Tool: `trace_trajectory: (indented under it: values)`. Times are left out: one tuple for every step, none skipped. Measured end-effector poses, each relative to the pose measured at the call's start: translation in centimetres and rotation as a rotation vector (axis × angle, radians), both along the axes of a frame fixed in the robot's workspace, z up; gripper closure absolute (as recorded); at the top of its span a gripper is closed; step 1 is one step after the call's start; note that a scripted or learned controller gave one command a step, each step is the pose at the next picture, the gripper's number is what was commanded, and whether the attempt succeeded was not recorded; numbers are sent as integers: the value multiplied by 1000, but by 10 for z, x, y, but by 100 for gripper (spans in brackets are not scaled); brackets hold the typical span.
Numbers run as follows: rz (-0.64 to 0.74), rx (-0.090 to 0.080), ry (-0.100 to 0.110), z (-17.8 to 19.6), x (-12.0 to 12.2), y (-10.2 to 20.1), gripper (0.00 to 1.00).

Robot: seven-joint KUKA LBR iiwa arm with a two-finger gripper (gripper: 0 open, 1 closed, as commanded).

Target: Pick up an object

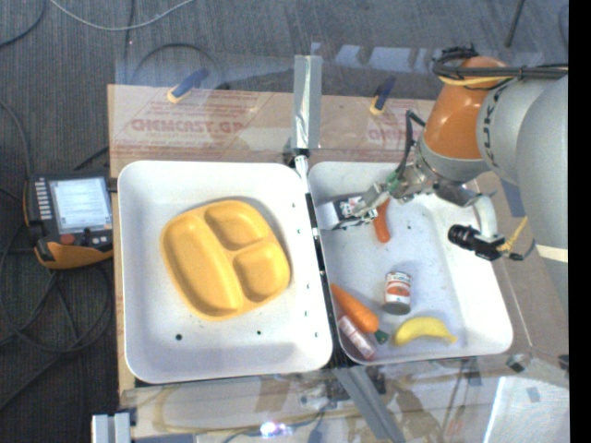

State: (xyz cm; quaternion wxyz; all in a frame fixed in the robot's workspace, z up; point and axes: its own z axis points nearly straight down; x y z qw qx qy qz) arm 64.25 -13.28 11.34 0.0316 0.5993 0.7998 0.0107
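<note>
While the arm [517,146] reaches in from the right, its gripper [355,209] sits low over the far left part of the right bin [480,284], close to the divider between the two bins. Whether anything is caught in the gripper cannot be told from this slanted view, because its tip is small and blurred against the white floor. Just right of the tip lies a small orange carrot-like piece [380,222], roughly aligned near-to-far and touching or almost touching the gripper body; which of the two cannot be made out. Nearer in the same bin stands a small can [397,291] with a red and white label, upright. At the near left corner lies a larger carrot [356,309], slanted, with a pinkish wrapped item [355,337] just beside it against the bin wall. A yellow banana [424,331] lies at the near edge, right of those two and near the can. The left bin [148,340] holds a yellow divided plate [227,257] with three compartments, resting about mid-bin.
</note>
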Motion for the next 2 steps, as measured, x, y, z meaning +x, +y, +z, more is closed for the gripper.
trace_trajectory:
  values:
    - [26,-1,0,0,-3,1,0]
    - [-16,20,64,77,-24,23,0]
